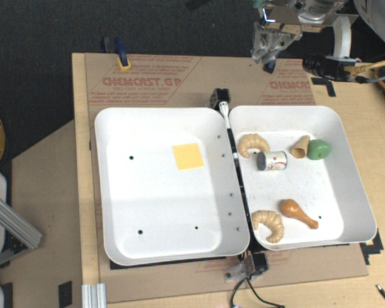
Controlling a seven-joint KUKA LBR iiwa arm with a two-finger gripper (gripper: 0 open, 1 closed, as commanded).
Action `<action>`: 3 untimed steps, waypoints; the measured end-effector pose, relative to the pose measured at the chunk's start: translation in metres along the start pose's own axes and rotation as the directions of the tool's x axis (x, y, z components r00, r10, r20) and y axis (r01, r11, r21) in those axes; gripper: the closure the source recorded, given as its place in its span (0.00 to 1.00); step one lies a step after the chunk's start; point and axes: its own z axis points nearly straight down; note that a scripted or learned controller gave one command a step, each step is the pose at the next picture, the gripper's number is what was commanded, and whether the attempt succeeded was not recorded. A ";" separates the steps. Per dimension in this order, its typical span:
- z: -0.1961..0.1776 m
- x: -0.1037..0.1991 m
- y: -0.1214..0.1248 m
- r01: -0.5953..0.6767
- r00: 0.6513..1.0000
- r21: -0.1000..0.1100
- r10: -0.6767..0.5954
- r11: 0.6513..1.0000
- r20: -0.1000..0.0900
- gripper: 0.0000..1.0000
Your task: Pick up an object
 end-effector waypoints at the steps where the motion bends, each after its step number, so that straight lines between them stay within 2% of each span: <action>1: 0.084 0.081 -0.037 0.005 1.000 0.024 -0.005 1.000 -0.001 1.00; 2: 0.070 0.115 -0.088 0.001 1.000 0.019 -0.001 1.000 -0.001 1.00; 3: 0.092 0.060 -0.098 -0.009 1.000 0.019 0.009 1.000 0.002 1.00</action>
